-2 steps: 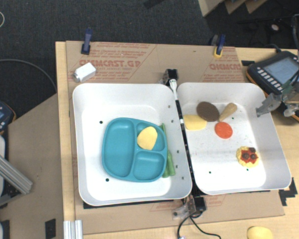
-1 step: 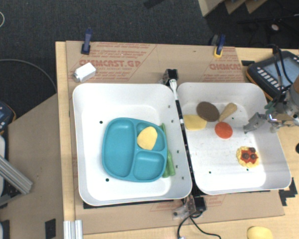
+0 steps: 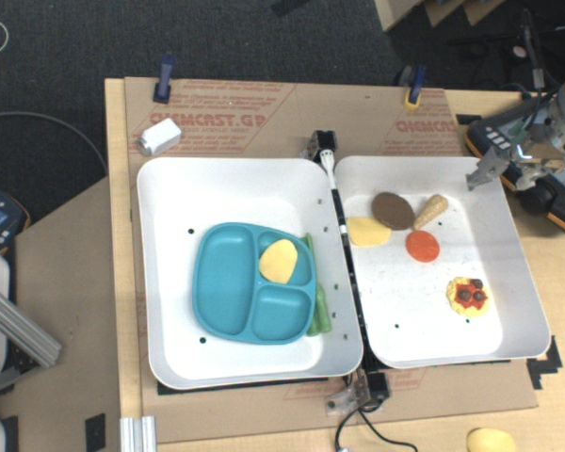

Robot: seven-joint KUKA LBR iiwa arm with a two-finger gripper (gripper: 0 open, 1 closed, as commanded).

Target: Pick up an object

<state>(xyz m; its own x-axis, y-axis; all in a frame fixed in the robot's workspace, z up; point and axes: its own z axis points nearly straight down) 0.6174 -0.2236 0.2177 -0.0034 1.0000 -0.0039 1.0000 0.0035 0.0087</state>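
The right bin [image 3: 508, 252] holds several toy foods. A brown disc [image 3: 392, 209] lies beside a pale yellow piece [image 3: 368, 232] and a tan stick [image 3: 430, 210]. A red round piece [image 3: 422, 246] lies just below them, and a small yellow disc with red toppings [image 3: 467, 296] sits nearer the front right. My gripper [image 3: 513, 156] hangs at the bin's far right corner, above the rim and apart from all the foods. Nothing shows in it.
In the left bin [image 3: 165, 252] lies a teal divided plate [image 3: 231, 285] with a yellow lump [image 3: 279, 261] on it and a green strip [image 3: 318, 299] along its right side. A white block [image 3: 160, 137] and two blue clamps sit on the cardboard behind.
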